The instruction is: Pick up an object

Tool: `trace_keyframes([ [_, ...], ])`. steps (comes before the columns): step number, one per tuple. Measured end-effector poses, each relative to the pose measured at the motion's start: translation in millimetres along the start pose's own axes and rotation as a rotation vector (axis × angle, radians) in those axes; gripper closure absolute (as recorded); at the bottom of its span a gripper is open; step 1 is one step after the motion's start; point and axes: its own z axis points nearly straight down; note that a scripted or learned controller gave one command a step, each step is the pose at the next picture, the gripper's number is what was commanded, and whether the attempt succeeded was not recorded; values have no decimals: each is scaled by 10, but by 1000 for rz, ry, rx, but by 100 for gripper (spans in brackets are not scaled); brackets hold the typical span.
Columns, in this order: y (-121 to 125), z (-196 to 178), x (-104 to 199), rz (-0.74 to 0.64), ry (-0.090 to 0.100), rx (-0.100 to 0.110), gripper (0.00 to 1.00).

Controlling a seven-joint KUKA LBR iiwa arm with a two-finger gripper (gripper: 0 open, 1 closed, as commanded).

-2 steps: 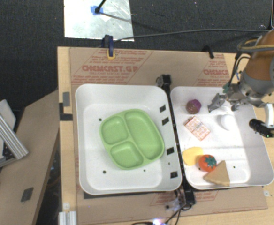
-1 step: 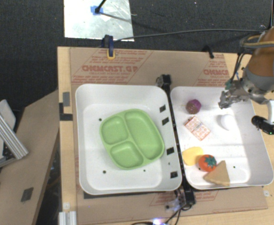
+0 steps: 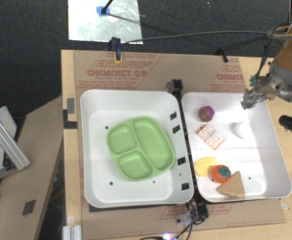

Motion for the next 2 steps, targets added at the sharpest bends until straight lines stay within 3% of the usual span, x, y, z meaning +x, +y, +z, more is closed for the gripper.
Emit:
trace_keyframes([
  [1,18,-269,-2,-2,1,1,100],
  [2,-76,-247,559,-6,4,6,100],
])
